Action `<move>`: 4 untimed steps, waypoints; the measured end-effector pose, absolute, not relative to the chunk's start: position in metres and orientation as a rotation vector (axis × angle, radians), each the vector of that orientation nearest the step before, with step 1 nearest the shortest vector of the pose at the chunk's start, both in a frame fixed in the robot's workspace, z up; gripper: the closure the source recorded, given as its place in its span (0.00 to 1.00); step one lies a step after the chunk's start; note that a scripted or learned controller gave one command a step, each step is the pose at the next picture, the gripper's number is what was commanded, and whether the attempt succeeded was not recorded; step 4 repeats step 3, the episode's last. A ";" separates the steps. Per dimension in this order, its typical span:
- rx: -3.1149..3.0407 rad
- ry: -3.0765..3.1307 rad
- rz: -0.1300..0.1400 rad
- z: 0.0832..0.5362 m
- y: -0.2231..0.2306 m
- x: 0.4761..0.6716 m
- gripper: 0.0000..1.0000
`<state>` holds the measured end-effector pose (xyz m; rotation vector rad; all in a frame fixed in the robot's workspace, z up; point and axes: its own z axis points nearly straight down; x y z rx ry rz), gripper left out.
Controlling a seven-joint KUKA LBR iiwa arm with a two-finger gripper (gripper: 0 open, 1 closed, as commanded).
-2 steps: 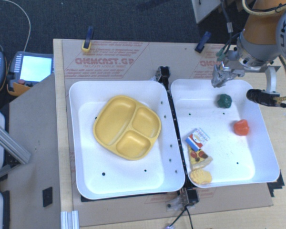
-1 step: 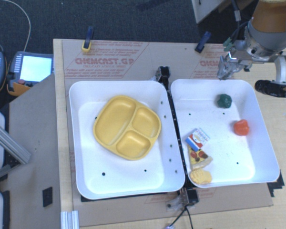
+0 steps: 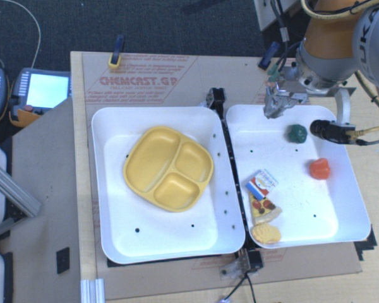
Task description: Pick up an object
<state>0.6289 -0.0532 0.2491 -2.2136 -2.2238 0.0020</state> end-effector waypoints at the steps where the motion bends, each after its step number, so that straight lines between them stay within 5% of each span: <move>1: -2.214 -2.222 0.004 0.237 -0.015 0.598 1.00; 3: -2.215 -2.223 0.003 0.216 0.069 0.557 1.00; 4: -2.215 -2.223 0.003 0.216 0.069 0.557 1.00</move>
